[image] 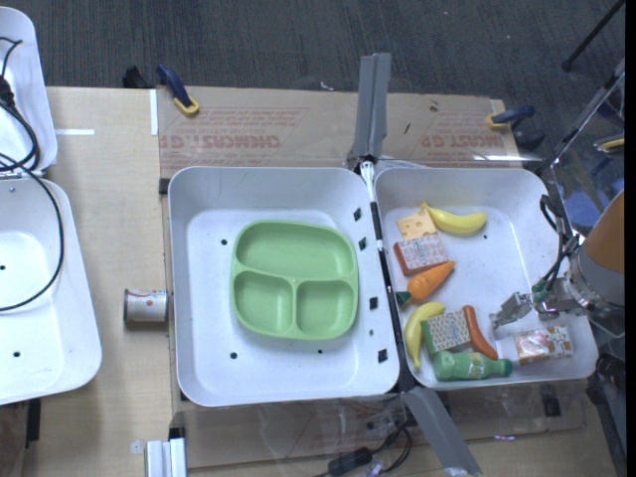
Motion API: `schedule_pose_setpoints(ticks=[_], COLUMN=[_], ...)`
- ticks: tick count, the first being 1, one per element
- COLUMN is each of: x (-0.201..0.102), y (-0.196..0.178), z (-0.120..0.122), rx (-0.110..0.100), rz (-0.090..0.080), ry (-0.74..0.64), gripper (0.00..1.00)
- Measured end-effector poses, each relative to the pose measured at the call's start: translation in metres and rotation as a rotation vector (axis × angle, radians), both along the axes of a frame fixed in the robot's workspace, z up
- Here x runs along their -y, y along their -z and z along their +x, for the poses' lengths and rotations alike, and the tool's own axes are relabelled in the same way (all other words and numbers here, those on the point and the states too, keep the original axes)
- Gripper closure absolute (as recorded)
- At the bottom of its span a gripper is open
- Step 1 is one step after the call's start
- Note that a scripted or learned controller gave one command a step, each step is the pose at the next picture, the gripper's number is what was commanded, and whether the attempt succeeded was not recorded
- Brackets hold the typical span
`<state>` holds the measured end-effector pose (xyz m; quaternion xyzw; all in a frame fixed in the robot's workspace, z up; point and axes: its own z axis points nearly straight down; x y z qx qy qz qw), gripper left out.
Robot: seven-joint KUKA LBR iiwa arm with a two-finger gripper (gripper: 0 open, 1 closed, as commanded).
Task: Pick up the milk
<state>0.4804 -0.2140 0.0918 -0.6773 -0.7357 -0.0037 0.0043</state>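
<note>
The milk (544,345) is a small white and orange carton lying on its side near the front right corner of the right bin (517,189). My gripper (512,311) hangs over that bin, just up and left of the carton and close to it. The arm comes in from the right edge. Nothing shows in its grasp. The carton lies in plain sight.
The right bin also holds a banana (457,221), a cheese wedge (415,226), a red box (421,253), a carrot (429,280), a second banana (417,326) and a green bottle (469,367). The left bin holds a green divided plate (295,279). A can (146,306) lies on the bench.
</note>
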Motion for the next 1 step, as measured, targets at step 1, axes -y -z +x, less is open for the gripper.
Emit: schedule_pose_setpoints(ticks=[1], x=[0.0002], y=[0.0001], z=[-0.0002], rx=[0.000], rz=[0.000], ry=[-0.009], gripper=[0.00])
